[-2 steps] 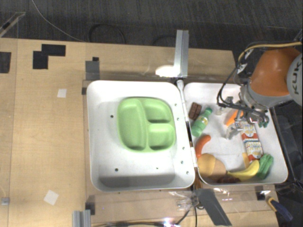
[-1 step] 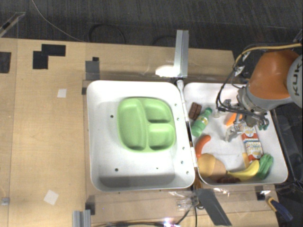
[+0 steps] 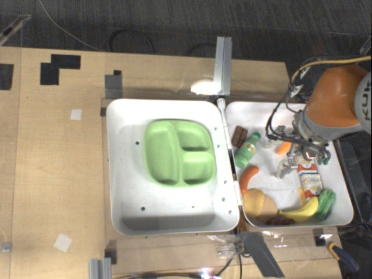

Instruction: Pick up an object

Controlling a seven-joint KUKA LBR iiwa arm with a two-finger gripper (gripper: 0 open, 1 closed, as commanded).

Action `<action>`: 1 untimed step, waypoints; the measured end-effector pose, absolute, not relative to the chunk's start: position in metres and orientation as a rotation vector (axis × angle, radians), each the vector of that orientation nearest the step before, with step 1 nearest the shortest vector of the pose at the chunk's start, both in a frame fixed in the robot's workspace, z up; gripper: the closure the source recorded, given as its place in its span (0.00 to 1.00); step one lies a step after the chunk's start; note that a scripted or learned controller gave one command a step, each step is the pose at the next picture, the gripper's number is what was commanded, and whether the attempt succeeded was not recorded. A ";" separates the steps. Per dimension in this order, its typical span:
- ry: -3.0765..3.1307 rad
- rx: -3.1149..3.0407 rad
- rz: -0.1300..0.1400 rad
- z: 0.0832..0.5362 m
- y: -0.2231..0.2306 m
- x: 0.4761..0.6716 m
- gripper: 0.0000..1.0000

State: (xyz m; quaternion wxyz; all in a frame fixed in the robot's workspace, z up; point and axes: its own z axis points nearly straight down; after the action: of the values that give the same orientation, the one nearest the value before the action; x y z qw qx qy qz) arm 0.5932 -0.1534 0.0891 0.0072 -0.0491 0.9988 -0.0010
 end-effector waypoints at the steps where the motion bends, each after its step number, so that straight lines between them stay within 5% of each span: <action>1: 3.122 -0.171 -0.005 0.090 -0.151 0.581 0.00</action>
State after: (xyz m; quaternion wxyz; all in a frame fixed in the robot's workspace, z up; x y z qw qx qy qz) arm 0.5815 -0.1515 0.0895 0.0074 -0.0546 0.9985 -0.0015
